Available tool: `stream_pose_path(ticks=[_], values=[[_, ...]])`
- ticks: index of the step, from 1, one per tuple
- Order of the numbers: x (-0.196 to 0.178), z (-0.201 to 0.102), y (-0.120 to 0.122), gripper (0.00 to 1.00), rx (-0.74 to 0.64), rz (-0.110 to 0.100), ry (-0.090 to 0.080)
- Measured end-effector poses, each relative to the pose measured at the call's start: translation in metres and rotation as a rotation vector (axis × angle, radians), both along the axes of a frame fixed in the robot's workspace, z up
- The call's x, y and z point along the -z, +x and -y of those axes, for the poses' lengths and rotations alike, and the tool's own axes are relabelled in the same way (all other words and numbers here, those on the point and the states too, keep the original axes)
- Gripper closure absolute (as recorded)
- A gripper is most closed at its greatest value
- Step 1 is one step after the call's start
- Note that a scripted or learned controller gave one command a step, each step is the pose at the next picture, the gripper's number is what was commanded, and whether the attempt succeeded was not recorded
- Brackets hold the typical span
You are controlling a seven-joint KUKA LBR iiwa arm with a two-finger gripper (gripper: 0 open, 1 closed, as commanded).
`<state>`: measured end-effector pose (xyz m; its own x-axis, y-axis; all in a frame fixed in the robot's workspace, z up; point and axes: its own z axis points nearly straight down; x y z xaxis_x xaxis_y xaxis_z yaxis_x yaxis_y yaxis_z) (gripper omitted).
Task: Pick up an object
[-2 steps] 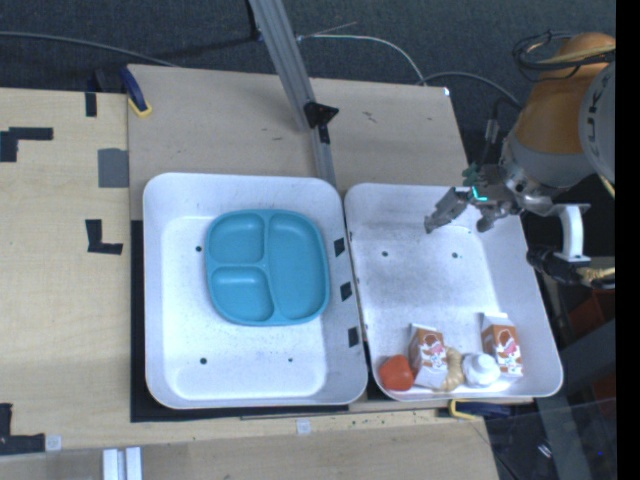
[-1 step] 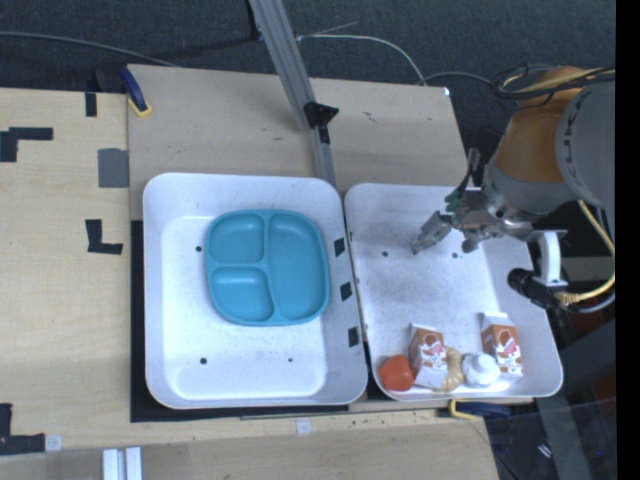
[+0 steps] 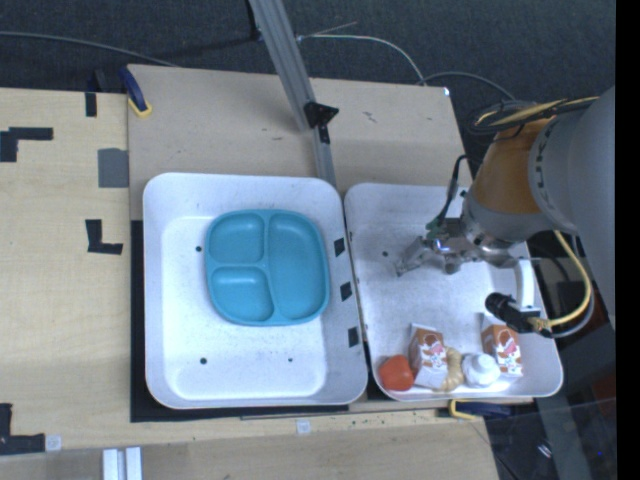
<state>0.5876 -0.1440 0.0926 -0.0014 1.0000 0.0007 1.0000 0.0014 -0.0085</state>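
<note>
My gripper [image 3: 410, 256] hangs over the upper middle of the right bin [image 3: 385, 208], pointing left, with its fingers apart and nothing between them. The objects lie along that bin's near edge, well below the gripper: a red ball [image 3: 397, 372], a small red-and-white carton [image 3: 429, 355], a tan peanut-shaped piece [image 3: 455, 368], a white bottle [image 3: 483, 370] and a second carton [image 3: 501, 347]. The bin floor under the gripper is bare.
The left bin [image 3: 170, 268] holds a blue divided plate [image 3: 267, 267]. A grey metal pole [image 3: 290, 58] slants down from the top to the bins' far edge. The arm's orange band [image 3: 505, 173] and black cables [image 3: 520, 313] sit over the right bin's right side.
</note>
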Motion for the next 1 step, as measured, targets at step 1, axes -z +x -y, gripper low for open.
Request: stream_pose_path(ticks=[1], values=[[0.0043,-0.0004,-0.0003,0.0,0.0,0.006,-0.001]])
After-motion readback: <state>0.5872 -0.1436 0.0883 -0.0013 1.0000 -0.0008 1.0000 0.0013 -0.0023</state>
